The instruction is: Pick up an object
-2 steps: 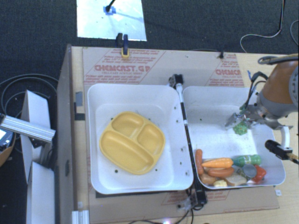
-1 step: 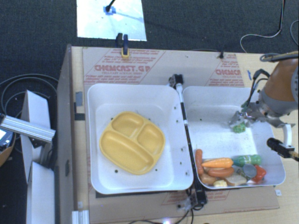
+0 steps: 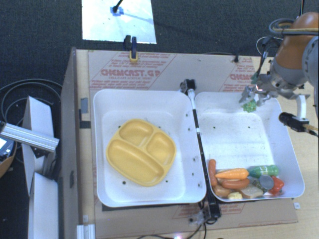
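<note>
Near: toy food pile [image 3: 246, 179] crowds right bin's [image 3: 234, 133] front edge, likely slid downslope | Left bin [image 3: 99, 148]: yellow divided plate [image 3: 141, 151] lies flat | Far: gripper [image 3: 255, 97] over right bin's back corner, small green object [image 3: 249, 105] just beneath; grip state cannot be told.

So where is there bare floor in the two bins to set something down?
Right bin: the middle is bare, between the green item under the gripper and the toy food pile crowding its near edge. Left bin: narrow margins around the yellow divided plate.
</note>
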